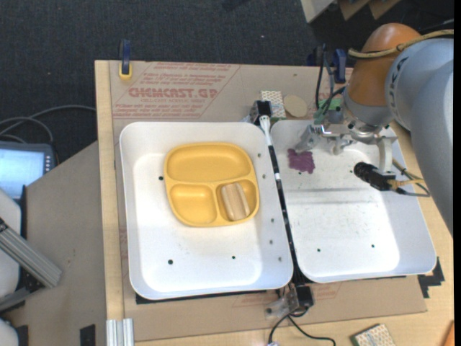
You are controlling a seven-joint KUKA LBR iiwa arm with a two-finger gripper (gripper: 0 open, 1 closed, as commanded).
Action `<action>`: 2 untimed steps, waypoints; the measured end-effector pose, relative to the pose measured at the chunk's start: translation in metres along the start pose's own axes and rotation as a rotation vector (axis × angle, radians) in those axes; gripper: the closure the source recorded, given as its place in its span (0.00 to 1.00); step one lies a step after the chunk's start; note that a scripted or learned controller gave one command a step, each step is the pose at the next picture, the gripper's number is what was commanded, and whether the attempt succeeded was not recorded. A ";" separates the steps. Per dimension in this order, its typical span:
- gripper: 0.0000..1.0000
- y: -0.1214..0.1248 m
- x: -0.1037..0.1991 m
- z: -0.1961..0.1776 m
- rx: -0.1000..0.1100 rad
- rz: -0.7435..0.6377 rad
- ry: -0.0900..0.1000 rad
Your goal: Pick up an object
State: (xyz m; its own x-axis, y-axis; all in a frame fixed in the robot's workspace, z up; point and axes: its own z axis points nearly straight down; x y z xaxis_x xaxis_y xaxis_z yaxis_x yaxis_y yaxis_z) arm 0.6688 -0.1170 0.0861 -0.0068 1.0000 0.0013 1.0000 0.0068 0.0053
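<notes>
Two white bins sit side by side, seen from above. The left bin [202,258] holds a yellow divided plate [209,166]; a tan block [233,200] lies in its 4 o'clock compartment. In the right bin [346,229], a purple object [302,160] lies at 10 o'clock. The gripper [325,137] hovers near it, at its 1 o'clock; its tips are hard to make out, so wide or narrow cannot be told.

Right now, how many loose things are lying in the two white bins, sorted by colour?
Yellow: 1, the divided plate in the left bin
Tan: 1, the block in the plate's lower right compartment
Purple: 1, the small object in the right bin
Total: 3
</notes>
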 end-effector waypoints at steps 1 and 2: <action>0.00 -0.001 -0.005 0.000 0.001 0.006 -0.001; 0.00 -0.001 -0.005 0.000 0.001 0.006 -0.001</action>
